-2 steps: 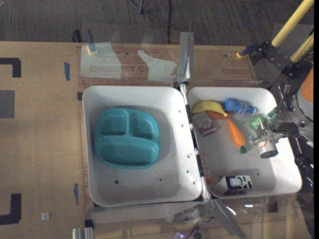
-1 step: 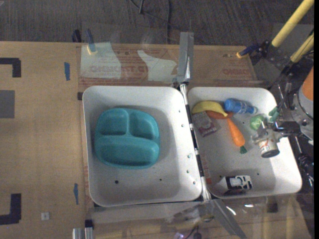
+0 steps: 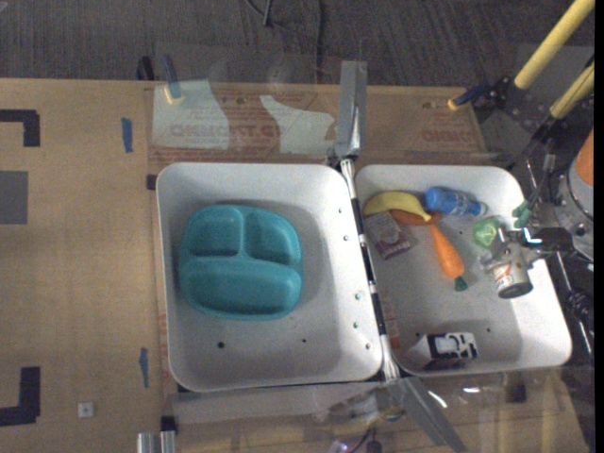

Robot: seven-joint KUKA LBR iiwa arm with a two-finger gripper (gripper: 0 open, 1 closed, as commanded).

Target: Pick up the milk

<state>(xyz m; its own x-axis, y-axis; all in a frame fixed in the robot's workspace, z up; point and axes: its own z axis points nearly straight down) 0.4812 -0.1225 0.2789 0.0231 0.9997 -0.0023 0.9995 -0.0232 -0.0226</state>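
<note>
The milk carton (image 3: 451, 346) lies at the near edge of the right bin (image 3: 547, 343), well left and near of the gripper (image 3: 522, 239) (its grip I cannot tell).

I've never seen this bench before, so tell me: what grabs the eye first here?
The big teal divided plate dominates the left bin. In the right bin bright toy food clusters toward the far side: a yellow banana, an orange carrot and a blue bottle. The gripper reaches in at that bin's right edge beside a small can.
</note>
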